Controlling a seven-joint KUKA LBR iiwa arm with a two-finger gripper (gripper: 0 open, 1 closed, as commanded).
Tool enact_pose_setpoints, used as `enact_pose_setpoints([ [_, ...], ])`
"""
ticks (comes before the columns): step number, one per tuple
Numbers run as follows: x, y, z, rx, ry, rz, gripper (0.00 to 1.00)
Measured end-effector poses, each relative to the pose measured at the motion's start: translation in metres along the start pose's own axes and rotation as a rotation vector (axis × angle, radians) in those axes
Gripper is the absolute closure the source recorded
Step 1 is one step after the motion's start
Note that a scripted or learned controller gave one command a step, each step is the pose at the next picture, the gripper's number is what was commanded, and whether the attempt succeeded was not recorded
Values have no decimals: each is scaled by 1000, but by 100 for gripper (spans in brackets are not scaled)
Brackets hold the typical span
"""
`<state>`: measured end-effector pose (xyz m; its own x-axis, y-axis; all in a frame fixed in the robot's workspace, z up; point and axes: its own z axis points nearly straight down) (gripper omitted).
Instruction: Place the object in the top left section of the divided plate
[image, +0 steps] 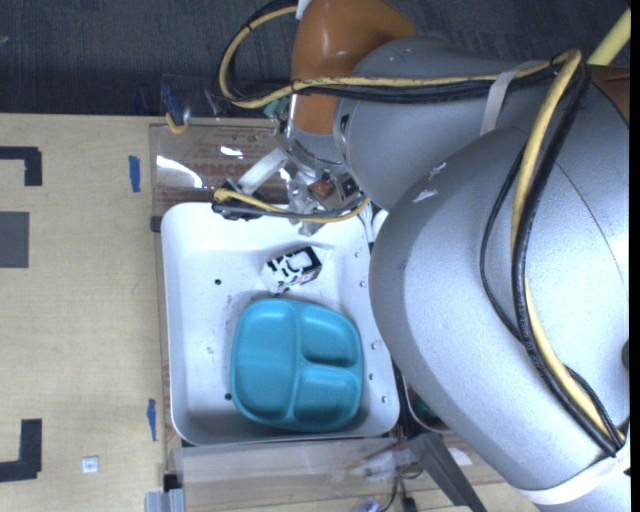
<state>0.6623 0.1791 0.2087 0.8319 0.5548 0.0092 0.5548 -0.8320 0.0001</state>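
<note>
A teal divided plate (297, 365) lies in the lower half of the white bin (190, 300), with three sections showing. Just above the plate's upper edge, a small black-and-white object (291, 268) rests on the bin floor. My gripper (297, 192) hangs over the bin's top edge, above the object and apart from it, wrapped by yellow and black cables. Nothing shows in its grasp.
The arm's big grey body (500, 280) covers the right side of the view and hides the second bin. A clear plastic wall (200, 160) stands along the bin's top edge. The wooden bench (80, 300) with black and blue tape marks stretches to the left.
</note>
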Motion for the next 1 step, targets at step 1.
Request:
enact_pose_setpoints([
  [1, -25, 30, -92, -3, -4, 308, 100],
])
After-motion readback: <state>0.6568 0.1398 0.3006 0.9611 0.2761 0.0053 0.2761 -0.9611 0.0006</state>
